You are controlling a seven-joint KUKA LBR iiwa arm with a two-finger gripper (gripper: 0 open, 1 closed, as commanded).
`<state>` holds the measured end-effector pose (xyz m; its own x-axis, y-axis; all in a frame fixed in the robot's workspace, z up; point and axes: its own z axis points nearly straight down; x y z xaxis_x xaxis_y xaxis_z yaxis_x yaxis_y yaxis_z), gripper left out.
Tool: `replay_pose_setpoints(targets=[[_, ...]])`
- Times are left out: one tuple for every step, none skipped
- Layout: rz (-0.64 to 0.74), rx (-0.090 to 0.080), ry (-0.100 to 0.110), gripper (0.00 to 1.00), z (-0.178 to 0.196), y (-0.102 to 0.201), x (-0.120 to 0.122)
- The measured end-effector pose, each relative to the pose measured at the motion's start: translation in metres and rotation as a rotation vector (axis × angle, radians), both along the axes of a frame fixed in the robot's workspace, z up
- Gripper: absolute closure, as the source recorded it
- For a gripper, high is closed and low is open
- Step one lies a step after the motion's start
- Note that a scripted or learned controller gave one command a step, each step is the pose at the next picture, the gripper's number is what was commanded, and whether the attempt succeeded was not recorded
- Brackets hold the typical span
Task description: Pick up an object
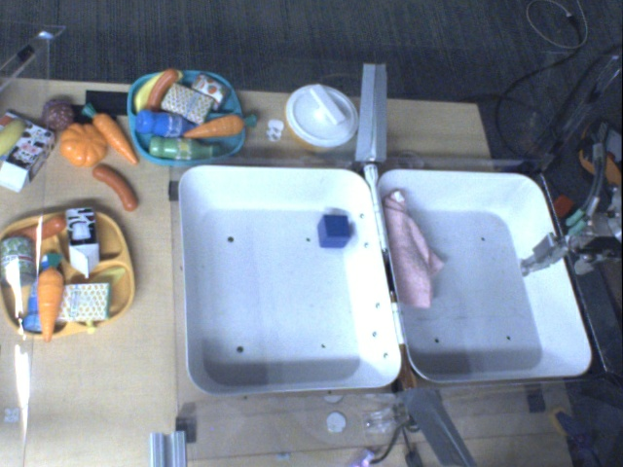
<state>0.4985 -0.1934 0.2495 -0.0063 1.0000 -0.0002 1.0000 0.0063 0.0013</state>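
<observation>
Blue block point(335, 230), no legible markings

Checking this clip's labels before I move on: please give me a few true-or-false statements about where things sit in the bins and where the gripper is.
1. The blue block lies in the left bin. True.
2. The pink cloth lies in the same bin as the block. False: it lies in the right bin, along its left wall.
3. The gripper is at the right bin's right edge. True.
4. The gripper is touching the cloth. False: it is well apart from it.
5. The block and cloth touch. False: the bin walls separate them.
</observation>
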Motion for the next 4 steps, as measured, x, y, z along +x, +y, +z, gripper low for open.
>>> replay_pose_setpoints(targets=[[-0.042,0.001,0.002,0.00,-0.145,0.055,0.041],[0.022,-0.002,-0.013,0.00,-0.160,0.100,0.100],[-0.027,-0.001,-0.004,0.00,-0.061,0.058,0.079],[-0.013,-0.002,-0.013,0.00,-0.155,0.108,0.101]])
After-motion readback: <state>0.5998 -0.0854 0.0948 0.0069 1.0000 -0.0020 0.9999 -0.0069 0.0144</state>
